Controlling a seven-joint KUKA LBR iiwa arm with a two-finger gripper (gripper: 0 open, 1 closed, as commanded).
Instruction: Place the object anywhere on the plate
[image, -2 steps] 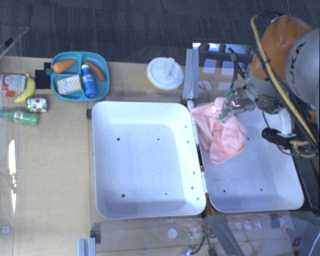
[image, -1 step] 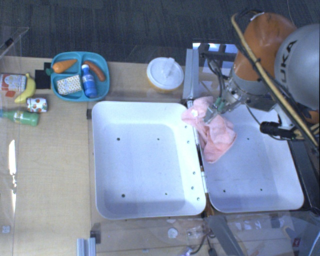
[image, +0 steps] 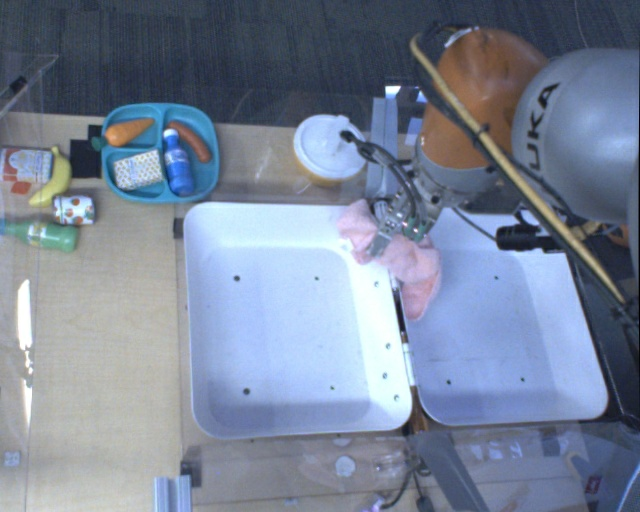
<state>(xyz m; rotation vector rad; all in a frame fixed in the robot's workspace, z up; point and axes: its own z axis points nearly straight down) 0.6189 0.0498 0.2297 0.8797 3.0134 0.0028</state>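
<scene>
A soft pink crumpled object (image: 418, 272) hangs over the rim between the two white bins, near their far edge. My gripper (image: 396, 232) is at its top, fingers closed into the pink material, which bulges on both sides of them. The lower part of the object droops into the right bin (image: 510, 350). The blue divided plate (image: 211, 150) sits on the bench at the far left, well away from the gripper. It holds a toy carrot (image: 130, 130), a sausage (image: 194, 141), a blue bottle (image: 178, 165) and a cracker-like piece (image: 136, 169).
The left bin (image: 280, 330) lies between the gripper and the plate. A white-lidded yellow cup (image: 325, 146) stands behind the bins. A banana (image: 55, 178), small can (image: 73, 209), green bottle (image: 42, 235) and carton (image: 22, 165) crowd the bench's left edge.
</scene>
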